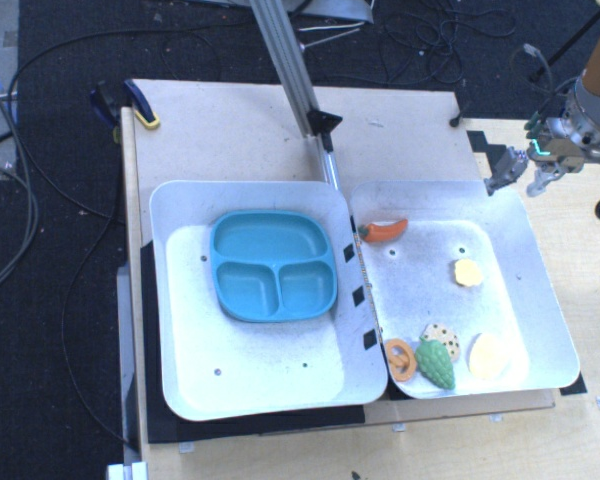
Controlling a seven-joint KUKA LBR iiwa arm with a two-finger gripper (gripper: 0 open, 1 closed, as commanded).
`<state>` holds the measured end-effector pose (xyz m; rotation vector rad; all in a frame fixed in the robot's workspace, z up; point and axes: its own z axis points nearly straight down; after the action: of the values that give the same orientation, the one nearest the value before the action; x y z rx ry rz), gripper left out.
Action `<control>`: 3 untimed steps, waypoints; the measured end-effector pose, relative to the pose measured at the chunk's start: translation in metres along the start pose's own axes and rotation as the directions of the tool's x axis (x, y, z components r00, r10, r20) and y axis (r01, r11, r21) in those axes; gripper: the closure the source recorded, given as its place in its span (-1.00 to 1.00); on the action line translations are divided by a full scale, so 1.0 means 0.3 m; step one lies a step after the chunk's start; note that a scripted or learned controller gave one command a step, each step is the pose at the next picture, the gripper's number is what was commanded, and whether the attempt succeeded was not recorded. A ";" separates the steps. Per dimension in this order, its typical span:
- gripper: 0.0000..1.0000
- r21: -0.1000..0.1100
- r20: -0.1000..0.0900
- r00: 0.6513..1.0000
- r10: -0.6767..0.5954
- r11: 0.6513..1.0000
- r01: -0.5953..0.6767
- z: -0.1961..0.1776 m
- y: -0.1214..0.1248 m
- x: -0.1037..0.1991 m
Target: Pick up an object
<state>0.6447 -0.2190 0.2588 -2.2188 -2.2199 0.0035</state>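
**benchwatcher:** so from where i'm standing the gripper [528,176] is parked up past the far right corner of the right bin [540,278], above the bench and not over any of the toys. its two fingers look spread, with a gap between them and nothing in it. my guess is it's a start pose, kept out of the way so the overhead camera gets a clear look at the bins.

**second_shift:** what's it going for?

**benchwatcher:** task just says an object, so any of them. everything loose is in the right bin: an orange carrot-looking thing [384,231] up against the divider side at the far end, a small yellow piece [468,273] out in the open middle, then a cluster along the near edge, with a pretzel [400,359], a spotted cookie [441,336], a green bumpy thing [437,365] and a pale yellow round [488,356]. the pretzel, cookie and green one are touching or nearly so.

**second_shift:** and the left bin?

**benchwatcher:** just a blue divided plate [274,265], sitting flat in the left bin [180,368] (probably there as a big flat oddball, i wouldn't pick it first).

**second_shift:** best bet then?

**benchwatcher:** i'd say the small yellow piece. it's well apart from everything, so the fingers could drop either side without nudging a neighbour. the near cluster looks like trouble, and the carrot sits close to the wall.
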 end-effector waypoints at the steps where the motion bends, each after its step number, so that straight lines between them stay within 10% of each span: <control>1: -1.00 -0.004 0.001 1.000 -0.001 1.000 0.001 -0.008 0.004 0.000; 3: -1.00 0.001 0.000 1.000 0.001 1.000 -0.001 0.324 -0.030 0.007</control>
<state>0.6354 -0.2169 0.1617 -2.2192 -2.2185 0.0041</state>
